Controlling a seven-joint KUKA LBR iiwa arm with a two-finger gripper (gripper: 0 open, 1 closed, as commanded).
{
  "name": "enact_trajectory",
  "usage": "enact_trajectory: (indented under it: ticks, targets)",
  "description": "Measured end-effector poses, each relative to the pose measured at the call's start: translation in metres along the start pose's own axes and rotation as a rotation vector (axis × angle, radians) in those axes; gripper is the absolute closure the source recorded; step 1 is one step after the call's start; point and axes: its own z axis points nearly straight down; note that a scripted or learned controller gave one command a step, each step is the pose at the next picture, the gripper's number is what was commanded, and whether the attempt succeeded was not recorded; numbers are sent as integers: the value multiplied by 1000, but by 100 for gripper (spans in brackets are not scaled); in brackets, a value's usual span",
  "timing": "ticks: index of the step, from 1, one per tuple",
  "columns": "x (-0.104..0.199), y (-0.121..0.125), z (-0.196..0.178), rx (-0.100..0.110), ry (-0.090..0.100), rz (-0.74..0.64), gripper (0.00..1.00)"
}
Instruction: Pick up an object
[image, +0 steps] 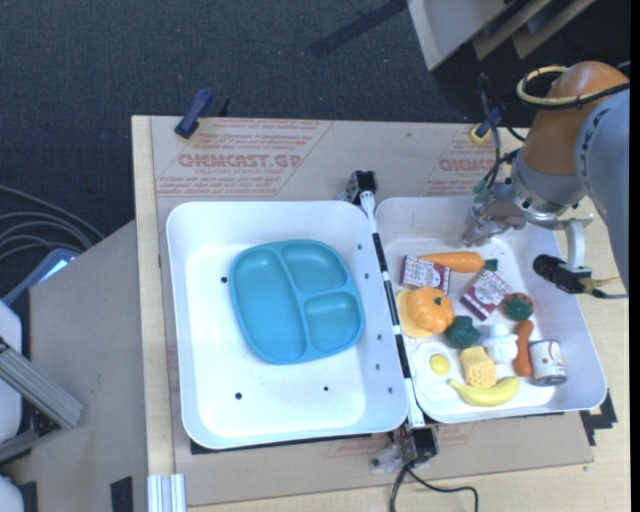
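- We see two shallow white plastic bins on the table (290, 150), whose top is a brown board printed with red lettering.
- The left bin (200, 380) holds one smooth blue tray (297, 300) with rounded corners and three compartments.
- The right bin (585, 345) holds a cluster of toy foods, glossy and moulded.
- We count one long orange carrot (455, 262) lying just beside one small red-and-white carton (419, 272).
- One round orange pumpkin (428, 310) sits near the divider, with one flat fried egg (436, 364) below it.
- One curved yellow banana (487, 392) lies along the near edge, touching one knobbly corn cob (477, 367).
- We also see one green broccoli piece (463, 332), one red tomato or pepper with a green top (517, 306) (hard to say which) and one small can (547, 362).
- The hand (488, 226) hangs over the far part of the right bin, just above the carrot; we cannot tell how it is set.
- Nothing is seen gripped in it.
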Motion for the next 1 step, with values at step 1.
enact_trajectory:
  ticks: [1]
  targets:
    - [0,0,0,1,0,0,0]
